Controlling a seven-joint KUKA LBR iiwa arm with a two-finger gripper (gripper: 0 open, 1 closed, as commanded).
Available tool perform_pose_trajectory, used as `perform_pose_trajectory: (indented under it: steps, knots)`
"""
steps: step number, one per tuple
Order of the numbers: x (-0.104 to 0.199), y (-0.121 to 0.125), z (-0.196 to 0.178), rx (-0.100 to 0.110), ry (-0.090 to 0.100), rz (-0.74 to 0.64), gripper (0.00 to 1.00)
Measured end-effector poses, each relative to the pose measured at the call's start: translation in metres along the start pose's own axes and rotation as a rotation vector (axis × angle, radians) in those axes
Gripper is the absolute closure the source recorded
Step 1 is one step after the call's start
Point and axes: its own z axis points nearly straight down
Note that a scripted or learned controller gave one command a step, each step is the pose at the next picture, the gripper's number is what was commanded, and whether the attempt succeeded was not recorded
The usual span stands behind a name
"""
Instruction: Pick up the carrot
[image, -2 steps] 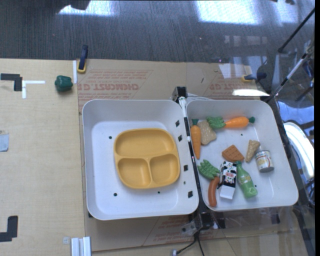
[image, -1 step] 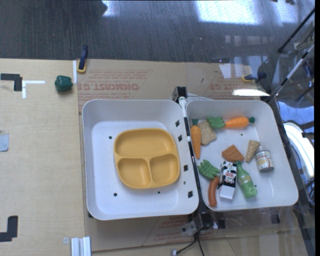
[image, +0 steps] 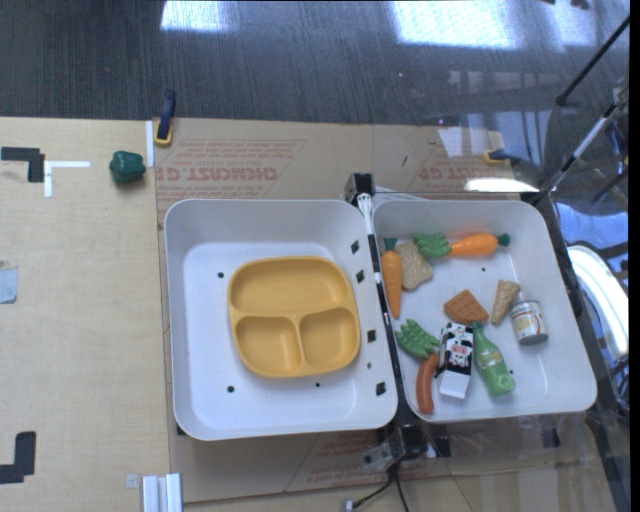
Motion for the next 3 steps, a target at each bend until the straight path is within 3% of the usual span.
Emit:
perform_pose_trajectory:
  steps: [1,2,3]
  knots:
    - [-0.0001,0.0,0.0002,0.001,0.0,0.001,0.0]
    - [0.0005,0.0017,-0.007,-0.002,-0.004,-0.003,1.0]
    - [0.0004,0.0017,-0.0068,-0.001,-0.003,-0.002,0.0]
